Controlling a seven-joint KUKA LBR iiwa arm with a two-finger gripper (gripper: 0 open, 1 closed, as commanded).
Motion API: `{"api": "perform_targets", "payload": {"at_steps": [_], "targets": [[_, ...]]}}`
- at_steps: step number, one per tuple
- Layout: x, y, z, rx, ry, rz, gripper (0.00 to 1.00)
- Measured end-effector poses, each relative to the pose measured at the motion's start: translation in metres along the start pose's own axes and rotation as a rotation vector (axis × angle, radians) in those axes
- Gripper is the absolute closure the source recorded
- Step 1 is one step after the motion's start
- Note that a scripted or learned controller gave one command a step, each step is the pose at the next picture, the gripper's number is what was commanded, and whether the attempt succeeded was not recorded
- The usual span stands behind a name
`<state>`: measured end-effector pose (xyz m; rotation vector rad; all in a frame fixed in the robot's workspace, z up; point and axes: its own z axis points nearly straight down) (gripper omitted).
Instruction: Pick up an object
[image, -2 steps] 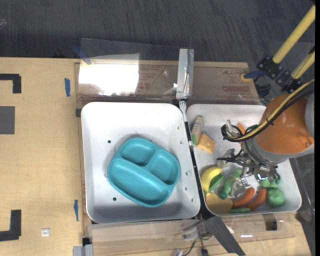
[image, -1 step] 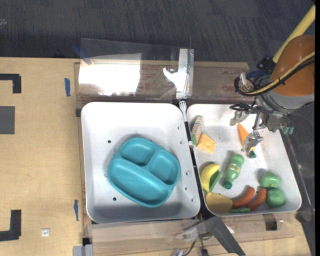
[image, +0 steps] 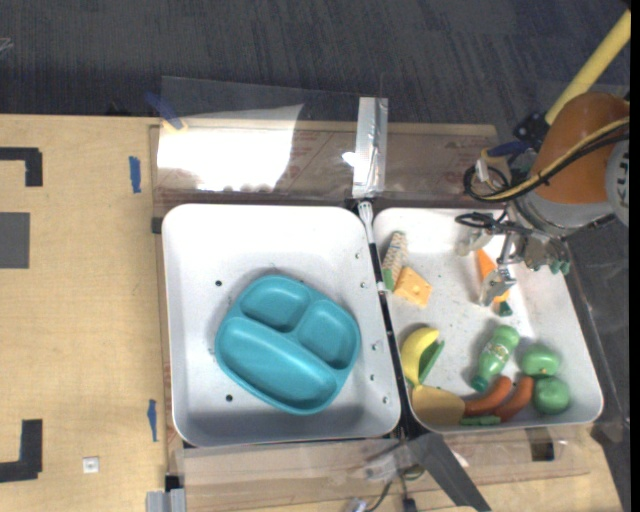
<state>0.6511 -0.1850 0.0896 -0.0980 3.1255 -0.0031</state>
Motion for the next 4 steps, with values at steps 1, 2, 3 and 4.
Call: {"api": "perform_targets", "payload": {"at_steps": [1, 2, 3, 4], "targets": [[0.002, 0.011, 0.002, -0.002, 0.007, 0.057, 0.00], [0.014, 0.004, 0.002, -0.002, 0.007, 0.063, 0.00], [0.078, 0.021, 0.000, 0.000, 0.005, 0.241, 0.00], [0.012, 0.020, 0.002, -0.001, 0.003, 0.009, 0.00]]}}
